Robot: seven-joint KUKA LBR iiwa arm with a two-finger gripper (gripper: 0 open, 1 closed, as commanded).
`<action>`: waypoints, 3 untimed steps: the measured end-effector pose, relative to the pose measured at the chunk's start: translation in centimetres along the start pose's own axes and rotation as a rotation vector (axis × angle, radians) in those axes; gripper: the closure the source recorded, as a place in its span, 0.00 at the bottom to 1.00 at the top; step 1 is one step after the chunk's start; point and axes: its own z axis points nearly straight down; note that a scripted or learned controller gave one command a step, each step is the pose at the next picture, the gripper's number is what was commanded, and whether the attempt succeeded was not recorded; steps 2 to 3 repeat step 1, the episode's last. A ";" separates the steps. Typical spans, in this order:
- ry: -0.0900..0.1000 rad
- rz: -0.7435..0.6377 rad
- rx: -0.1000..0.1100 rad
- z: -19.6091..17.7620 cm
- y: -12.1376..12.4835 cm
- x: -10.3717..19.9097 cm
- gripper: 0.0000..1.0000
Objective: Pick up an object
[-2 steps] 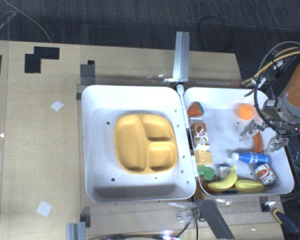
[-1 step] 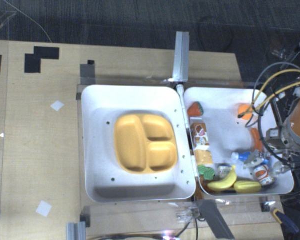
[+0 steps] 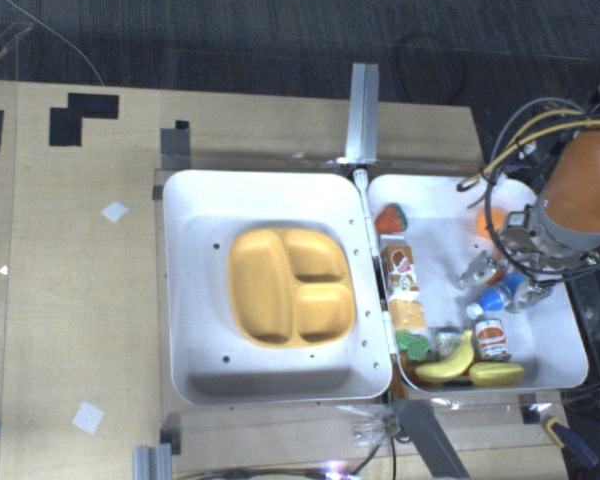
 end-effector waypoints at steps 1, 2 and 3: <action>-0.001 0.511 -0.001 0.1 -7.4 -6.8 0.00; -0.001 0.511 -0.001 0.1 -7.4 -6.8 0.00; -0.001 0.511 -0.001 0.1 -7.4 -6.8 0.00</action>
